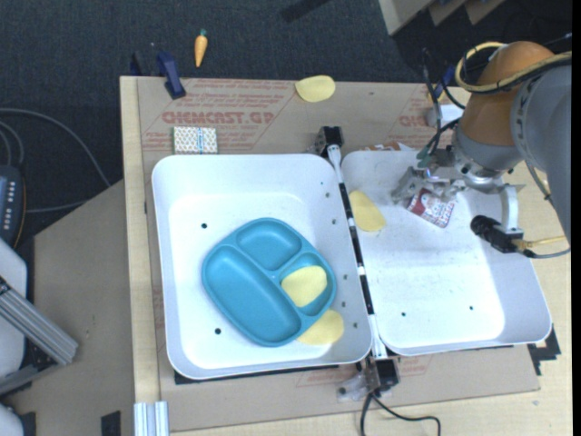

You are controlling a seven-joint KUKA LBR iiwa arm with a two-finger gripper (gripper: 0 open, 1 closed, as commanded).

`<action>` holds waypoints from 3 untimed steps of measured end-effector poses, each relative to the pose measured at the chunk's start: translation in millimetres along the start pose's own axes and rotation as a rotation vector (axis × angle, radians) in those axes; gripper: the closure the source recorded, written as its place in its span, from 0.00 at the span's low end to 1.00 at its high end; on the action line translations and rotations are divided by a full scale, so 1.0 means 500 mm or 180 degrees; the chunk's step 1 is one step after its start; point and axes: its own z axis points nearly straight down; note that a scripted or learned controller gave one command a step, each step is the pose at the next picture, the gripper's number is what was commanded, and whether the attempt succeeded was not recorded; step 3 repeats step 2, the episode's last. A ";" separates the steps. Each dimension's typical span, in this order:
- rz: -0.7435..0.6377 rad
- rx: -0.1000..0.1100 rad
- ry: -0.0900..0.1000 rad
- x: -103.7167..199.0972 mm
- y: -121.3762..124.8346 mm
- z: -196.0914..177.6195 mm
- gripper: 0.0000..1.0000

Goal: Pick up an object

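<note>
Reaching in from the right, the grey arm [526,107] with its orange band hangs low over the far end of the right bin [454,334], its gripper [427,184] down close to a small red-and-white packet [434,209] lying on the bin floor; whether the jaws are released or clenched cannot be told at this angle, and nothing shows between them. Just left of the jaws, a pale yellow piece [366,212] lies against the divider. Farther left, in the left bin [182,207], sits a blue divided tray [259,280] with a yellow piece [305,284] in one compartment and another yellow piece [322,330] at its near edge.
</note>
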 end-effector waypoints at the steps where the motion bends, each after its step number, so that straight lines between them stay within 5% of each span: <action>1: 0.0002 -0.0015 -0.0002 0.000 0.003 -0.024 1.00; 2: 0.0003 -0.0011 0.0000 0.000 0.003 -0.023 0.00; 3: 0.0003 -0.0011 0.0000 0.000 0.003 -0.023 0.00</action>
